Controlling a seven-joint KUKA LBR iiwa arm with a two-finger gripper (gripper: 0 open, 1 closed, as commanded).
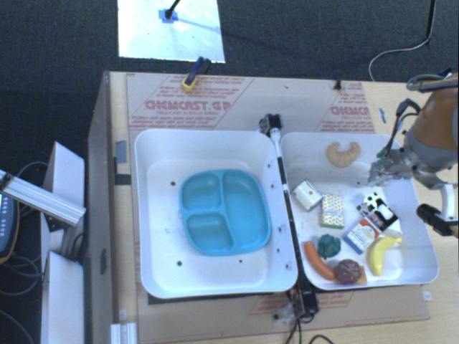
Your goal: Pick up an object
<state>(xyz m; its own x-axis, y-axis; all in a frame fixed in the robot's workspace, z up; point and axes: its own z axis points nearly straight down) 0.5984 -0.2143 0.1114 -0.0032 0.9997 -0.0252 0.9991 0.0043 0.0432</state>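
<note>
The right bin (423, 264) holds several small toy foods: a tan croissant (343, 153), a small white box (307, 194), a yellow-green patterned box (332, 211), a black-and-white cow figure (378, 211), a blue and orange carton (361, 236), a banana (382, 252), a carrot (318, 259), a dark green broccoli (329, 245) and a dark red berry (348, 270). My gripper (388, 169) hangs over the bin's right rear part, right of the croissant and just above the cow figure. Nothing shows in its grasp.
The left bin (161, 264) holds a blue divided plate (224, 211). A black divider bar (283, 192) runs between the bins. A yellow-handled tool (192, 77) lies on the cardboard behind the bins. The arm's orange band (439, 124) overhangs the right bin's edge.
</note>
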